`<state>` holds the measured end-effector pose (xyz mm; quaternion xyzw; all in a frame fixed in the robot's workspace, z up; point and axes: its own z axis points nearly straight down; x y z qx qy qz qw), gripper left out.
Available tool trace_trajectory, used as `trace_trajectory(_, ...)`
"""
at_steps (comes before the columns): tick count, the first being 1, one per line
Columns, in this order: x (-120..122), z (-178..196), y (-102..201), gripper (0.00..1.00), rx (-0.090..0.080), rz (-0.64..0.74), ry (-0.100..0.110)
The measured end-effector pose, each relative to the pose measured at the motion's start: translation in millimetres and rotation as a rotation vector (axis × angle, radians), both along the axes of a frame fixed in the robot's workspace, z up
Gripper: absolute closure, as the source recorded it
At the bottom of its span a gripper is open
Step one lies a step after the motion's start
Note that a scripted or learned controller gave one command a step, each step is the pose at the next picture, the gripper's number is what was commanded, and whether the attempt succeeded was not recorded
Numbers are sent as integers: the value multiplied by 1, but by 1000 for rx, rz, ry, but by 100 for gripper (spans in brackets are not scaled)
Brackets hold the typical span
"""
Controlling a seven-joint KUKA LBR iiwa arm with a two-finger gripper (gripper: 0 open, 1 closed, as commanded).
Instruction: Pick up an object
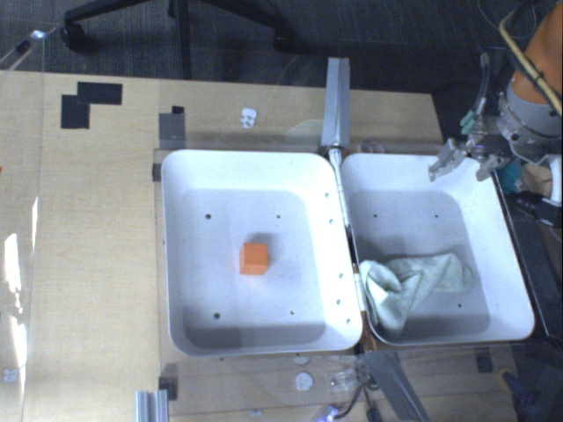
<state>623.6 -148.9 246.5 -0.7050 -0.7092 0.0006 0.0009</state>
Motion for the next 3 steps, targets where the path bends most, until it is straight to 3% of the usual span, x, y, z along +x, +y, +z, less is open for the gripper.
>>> trace_trajectory(1, 43, -146, 2, 0, -2, -73, -4)
trace_trajectory(2, 44, -136, 3, 100, -4, -67, -5)
trace_trajectory(3, 46, -28, 45, 100, -1, -123, -3)
